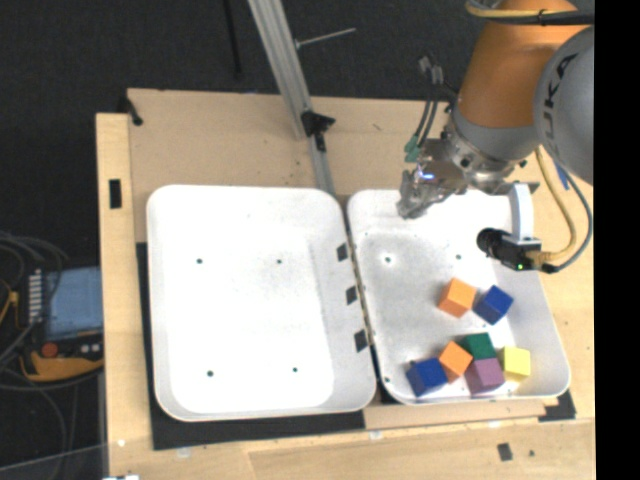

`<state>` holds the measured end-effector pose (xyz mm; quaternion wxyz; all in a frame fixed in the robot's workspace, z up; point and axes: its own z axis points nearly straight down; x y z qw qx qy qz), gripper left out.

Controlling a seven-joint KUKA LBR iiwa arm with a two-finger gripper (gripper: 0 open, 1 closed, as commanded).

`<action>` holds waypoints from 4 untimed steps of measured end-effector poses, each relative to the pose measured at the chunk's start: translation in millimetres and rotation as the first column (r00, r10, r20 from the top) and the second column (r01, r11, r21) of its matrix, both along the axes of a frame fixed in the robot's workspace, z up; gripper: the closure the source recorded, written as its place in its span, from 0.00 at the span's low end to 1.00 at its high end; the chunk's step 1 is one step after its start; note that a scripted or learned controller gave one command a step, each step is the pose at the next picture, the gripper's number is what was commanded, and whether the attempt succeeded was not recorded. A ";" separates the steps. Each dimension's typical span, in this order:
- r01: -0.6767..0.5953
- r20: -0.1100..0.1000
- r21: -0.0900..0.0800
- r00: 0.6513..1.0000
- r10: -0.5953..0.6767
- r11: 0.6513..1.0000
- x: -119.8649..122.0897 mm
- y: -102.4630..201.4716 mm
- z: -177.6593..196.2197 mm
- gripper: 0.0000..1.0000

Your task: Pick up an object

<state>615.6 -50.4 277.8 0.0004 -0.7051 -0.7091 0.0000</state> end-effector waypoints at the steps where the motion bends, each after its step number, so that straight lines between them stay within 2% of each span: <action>1: -0.001 0.000 0.001 1.000 0.001 1.000 -27.7 49.4 -2.2 1.00; 2: -0.002 0.000 0.001 1.000 0.002 1.000 -46.4 95.5 -1.9 1.00; 3: 0.002 0.000 0.000 1.000 -0.002 1.000 -55.4 140.8 -8.7 1.00; 4: 0.005 0.000 0.001 1.000 -0.005 1.000 -55.3 140.4 -8.6 0.00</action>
